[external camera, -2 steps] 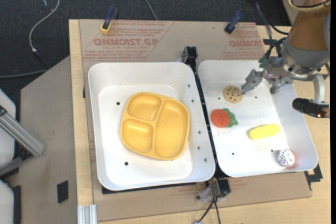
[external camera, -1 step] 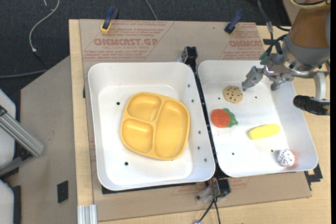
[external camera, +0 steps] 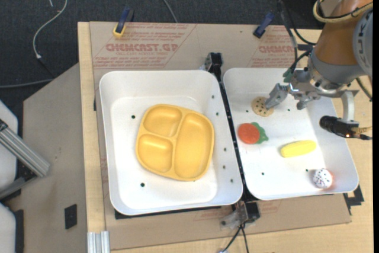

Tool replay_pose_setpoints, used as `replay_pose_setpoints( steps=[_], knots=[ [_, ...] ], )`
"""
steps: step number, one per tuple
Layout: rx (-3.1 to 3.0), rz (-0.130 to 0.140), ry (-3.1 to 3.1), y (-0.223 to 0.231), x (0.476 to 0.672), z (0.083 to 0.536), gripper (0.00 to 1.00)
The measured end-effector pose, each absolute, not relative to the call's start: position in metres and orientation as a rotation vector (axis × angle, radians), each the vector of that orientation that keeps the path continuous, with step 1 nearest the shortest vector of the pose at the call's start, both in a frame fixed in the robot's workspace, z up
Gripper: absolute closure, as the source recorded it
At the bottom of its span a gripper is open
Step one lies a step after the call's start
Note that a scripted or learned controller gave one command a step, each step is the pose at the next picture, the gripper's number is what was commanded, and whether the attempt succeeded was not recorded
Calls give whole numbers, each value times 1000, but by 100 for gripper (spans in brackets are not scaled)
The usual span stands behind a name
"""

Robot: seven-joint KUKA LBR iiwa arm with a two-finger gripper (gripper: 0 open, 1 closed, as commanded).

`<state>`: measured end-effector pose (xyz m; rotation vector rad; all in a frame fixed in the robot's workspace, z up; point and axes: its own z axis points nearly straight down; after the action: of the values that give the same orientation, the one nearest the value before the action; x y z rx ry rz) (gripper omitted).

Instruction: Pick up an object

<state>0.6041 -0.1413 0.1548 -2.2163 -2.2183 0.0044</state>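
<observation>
Two shallow white bins side by side, with the loose pieces sorted by kind. In the left bin [external camera: 109, 127], just a yellow divided plate [external camera: 176, 141], lying flat near the middle. In the right bin [external camera: 349, 172], four small items spread well apart: a tan cookie [external camera: 259, 106] toward the far left corner, a red toy strawberry [external camera: 251, 133] just nearer than it, a yellow oblong piece [external camera: 298, 149] at mid-floor, and a white speckled ball [external camera: 321, 178] at the near right corner. Scattered so, presumably, to leave finger room around each one and to let a single piece be taken without nudging its neighbours.

Over the far half of the right bin, the gripper [external camera: 288, 99], carried low on the grey arm [external camera: 337, 47] that reaches in from the right. Jaws spread wide, with nothing between them — no object held. One finger [external camera: 273, 96] slanting down toward the cookie, its tip just beside the cookie's right edge. Hard to say from this slant whether touching or only close above. Other finger [external camera: 303, 101] out over bare bin floor.

Likeliest target, judging by that pose — the cookie, still flat on the bin floor and not yet straddled. A thin, flat thing, so probably awkward to pinch. Would call for shifting left to centre over it before closing.
</observation>
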Motion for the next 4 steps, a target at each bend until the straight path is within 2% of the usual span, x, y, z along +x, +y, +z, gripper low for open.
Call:
replay_pose_setpoints(
  steps=[2, 3, 4],
  knots=[
    [-2217, 4, -2218, -144, 599, 83, 0],
    [-2220, -2, -2221, -144, 601, 97, 100],
    [-2223, -5, -2226, -137, 596, 145, 100]
  ],
)
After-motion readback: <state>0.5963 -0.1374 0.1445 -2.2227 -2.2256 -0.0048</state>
